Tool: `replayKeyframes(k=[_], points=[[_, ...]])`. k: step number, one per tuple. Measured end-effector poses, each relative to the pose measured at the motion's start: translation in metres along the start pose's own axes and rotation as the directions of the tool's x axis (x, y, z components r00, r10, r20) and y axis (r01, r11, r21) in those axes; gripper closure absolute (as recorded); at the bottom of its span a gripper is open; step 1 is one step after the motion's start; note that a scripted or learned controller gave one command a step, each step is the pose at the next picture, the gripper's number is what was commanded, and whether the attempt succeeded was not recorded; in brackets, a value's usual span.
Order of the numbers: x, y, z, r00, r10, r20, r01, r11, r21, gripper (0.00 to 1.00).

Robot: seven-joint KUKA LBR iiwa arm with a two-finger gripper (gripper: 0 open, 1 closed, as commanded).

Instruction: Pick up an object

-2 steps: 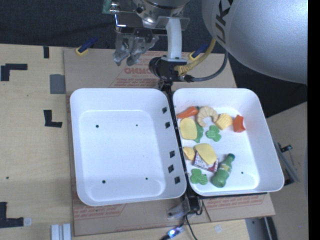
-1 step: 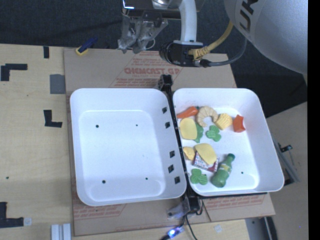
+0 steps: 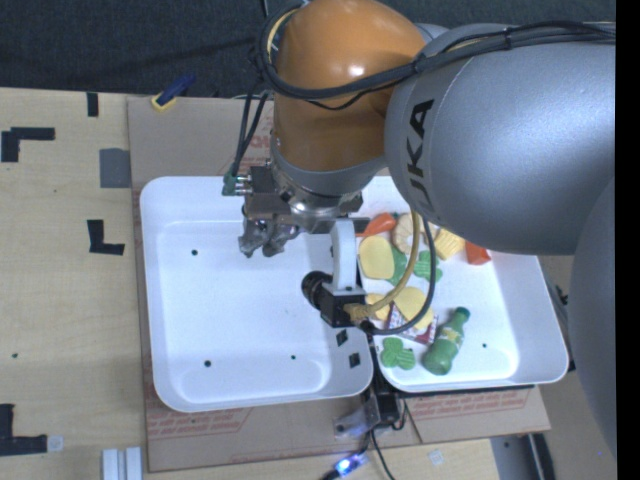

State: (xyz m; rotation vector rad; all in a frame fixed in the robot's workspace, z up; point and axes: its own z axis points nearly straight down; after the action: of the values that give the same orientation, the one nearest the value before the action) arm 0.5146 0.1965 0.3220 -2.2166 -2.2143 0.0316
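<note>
My gripper (image 3: 262,242) hangs over the upper middle of the left white bin (image 3: 200,368), its dark fingers pointing down close together, and I see nothing between them. The right white bin (image 3: 520,358) holds the objects: a green bottle (image 3: 446,340) near its front, a small green toy (image 3: 397,352) to the bottle's left, a yellow piece (image 3: 377,259) and a green piece (image 3: 420,266) in the middle, an orange-red piece (image 3: 478,255) toward the back. The arm hides much of that bin.
The big grey arm with its orange band (image 3: 335,58) covers the top right of the view. Both bins rest on a cardboard sheet (image 3: 190,138) on the wooden bench (image 3: 60,298). A blue and yellow item (image 3: 173,90) lies at the cardboard's far corner.
</note>
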Motion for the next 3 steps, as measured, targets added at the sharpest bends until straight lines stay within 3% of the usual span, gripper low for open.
replayKeyframes(k=[1, 2, 3], points=[[0.039, 0.041, 0.097, 1.000, -0.005, -0.004, 0.005, 1.000, -0.011, 1.00], [0.036, 0.139, 0.013, 1.000, -0.002, -0.010, 0.001, 1.000, -0.031, 1.00], [0.035, 0.127, -0.226, 1.000, -0.005, -0.014, 0.005, 0.999, -0.037, 1.00]])
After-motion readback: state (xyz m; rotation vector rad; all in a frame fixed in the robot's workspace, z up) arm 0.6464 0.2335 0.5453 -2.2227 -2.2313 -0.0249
